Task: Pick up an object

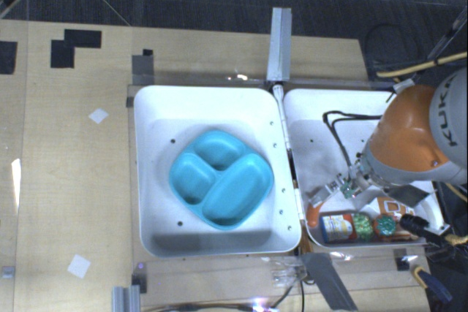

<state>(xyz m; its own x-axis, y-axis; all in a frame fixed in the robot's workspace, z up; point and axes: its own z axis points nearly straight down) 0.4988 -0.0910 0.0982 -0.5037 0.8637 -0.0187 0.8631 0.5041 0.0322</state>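
Nearest the camera, along the front wall of the right bin (pixel 369 243), lie a small labelled can (pixel 337 226) on its side, two green round items (pixel 374 225) and an orange piece (pixel 314 215), all crowded together. The can looks rigid, light and smooth, likely to roll, so a grip across its middle seems safest. Just behind, the gripper (pixel 344 186) hangs low over them, whether spread or pressed together I cannot tell; further left, a blue divided tray (pixel 221 177) fills the left bin (pixel 150 157).
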